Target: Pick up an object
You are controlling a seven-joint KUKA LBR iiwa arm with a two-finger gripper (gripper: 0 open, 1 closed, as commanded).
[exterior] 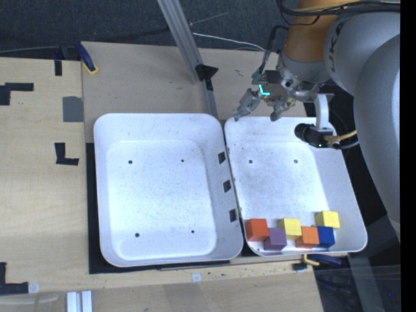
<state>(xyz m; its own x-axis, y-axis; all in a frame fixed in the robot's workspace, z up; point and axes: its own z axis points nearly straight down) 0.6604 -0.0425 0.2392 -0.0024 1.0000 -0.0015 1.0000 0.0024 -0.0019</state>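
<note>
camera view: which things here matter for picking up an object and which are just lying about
For the job:
gripper, fingers spread, above the right bin's far rim
right bin
orange block
purple block
yellow block
second orange block
blue block
second yellow block

Just lying about:
left bin
metal post
black tape marks

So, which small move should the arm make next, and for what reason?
Probably carry the tool toward the near end of the right bin. It hangs above that bin's far rim with nothing between its fingers, while the coloured blocks lie clustered against the near wall.
</note>
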